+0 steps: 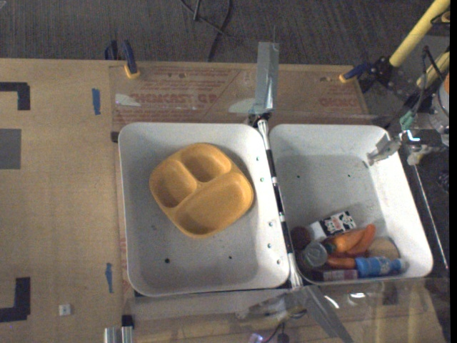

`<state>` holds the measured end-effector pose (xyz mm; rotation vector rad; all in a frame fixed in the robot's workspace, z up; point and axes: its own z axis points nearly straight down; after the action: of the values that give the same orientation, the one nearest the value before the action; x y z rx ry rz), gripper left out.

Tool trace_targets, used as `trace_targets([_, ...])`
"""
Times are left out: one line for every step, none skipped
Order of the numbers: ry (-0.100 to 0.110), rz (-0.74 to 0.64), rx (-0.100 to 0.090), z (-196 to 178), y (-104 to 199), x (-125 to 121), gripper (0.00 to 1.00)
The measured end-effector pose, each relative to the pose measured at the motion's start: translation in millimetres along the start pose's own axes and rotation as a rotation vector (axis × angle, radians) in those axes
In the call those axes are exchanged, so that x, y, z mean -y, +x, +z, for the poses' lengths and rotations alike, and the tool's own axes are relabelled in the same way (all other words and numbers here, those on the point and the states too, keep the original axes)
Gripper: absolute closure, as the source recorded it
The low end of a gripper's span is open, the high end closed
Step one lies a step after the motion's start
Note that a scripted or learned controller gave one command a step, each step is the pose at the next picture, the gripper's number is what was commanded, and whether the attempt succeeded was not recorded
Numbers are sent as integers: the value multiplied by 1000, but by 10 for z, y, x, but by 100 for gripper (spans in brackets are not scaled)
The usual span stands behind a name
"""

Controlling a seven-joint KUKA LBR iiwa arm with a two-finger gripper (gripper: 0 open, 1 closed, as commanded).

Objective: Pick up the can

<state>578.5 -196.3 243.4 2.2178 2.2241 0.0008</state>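
1. The can (pixel 314 254) stands at the near left corner of the right bin (pixel 335 163), crowded against a carrot (pixel 355 240) and a blue bottle (pixel 377 266).
2. The gripper (pixel 385 148) hangs at that bin's far right rim; its grasp is too small to judge.
3. The left bin (pixel 143 249) holds a yellow divided plate (pixel 201 199).
4. Both bins sit on a plywood bench (pixel 57 191); cables (pixel 203 6) trail over dark carpet beyond.

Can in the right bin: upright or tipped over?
Upright, it seems: the can shows its round grey top to the camera, wedged among clutter in the right bin's near corner.
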Motion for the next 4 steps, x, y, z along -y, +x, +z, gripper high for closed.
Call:
trace_targets([-5, -467, 3, -306, 27, -6, 0])
trace_targets([-1, -322, 1, 187, -257, -116, 0])
trace_targets([-2, -327, 1, 1388, -63, 398, 0])
trace_targets([-6, -390, 2, 1562, 296, -396, 0])
